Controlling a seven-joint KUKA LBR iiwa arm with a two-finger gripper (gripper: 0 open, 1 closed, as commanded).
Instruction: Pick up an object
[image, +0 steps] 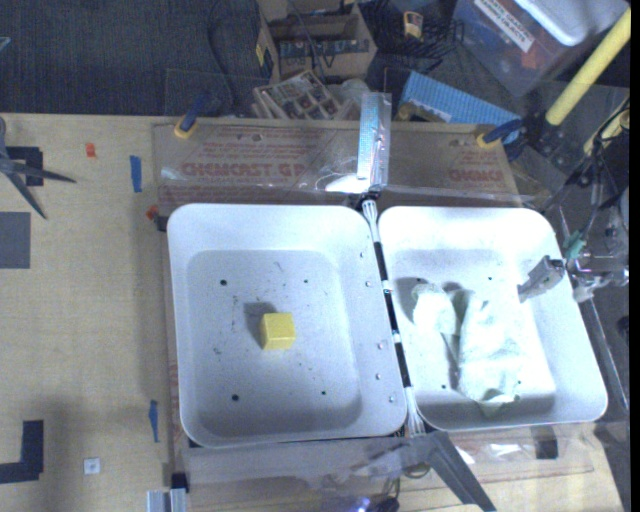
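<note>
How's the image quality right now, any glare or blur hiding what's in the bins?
Camera view: the yellow block in the left bin is sharp, with a short shadow to its left; the pale crumpled item in the right bin is washed out against the white floor, edges hard to tell; the pincer looks soft.

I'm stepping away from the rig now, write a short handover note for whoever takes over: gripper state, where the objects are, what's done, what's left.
Gripper: at the right edge of the right bin, above its floor; nothing visible between its fingers.
Objects: a yellow block lies alone near the middle of the left bin. A crumpled white cloth lies in the right bin, left of the gripper and apart from it.
Done: no pick yet; both things rest on the bin floors.
Left: choose one, probably the nearer cloth, descend, close on it and lift.
</note>
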